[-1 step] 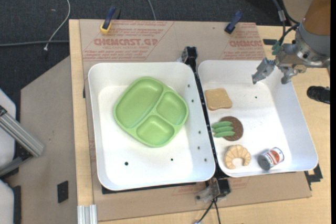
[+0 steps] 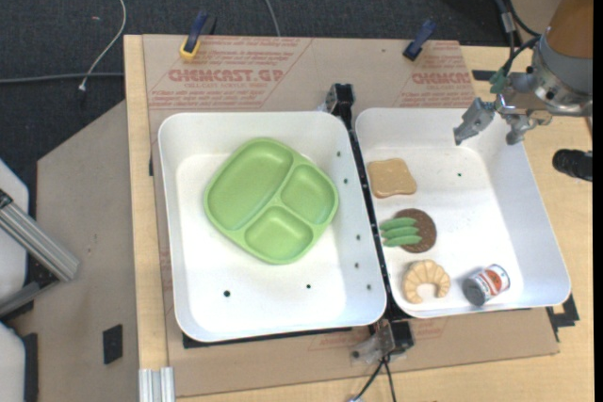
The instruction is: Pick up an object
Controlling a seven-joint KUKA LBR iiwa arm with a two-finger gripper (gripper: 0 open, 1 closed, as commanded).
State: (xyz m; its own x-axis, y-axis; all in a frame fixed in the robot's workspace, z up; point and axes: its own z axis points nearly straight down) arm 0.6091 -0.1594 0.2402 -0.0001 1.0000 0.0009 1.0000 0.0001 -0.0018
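The arm is cut off at the upper right edge. Its fingers are spread wide, holding nothing, over the right bin's bare upper part. Toast, beans, croissant and can lie lower down. A green plate sits in the left bin.
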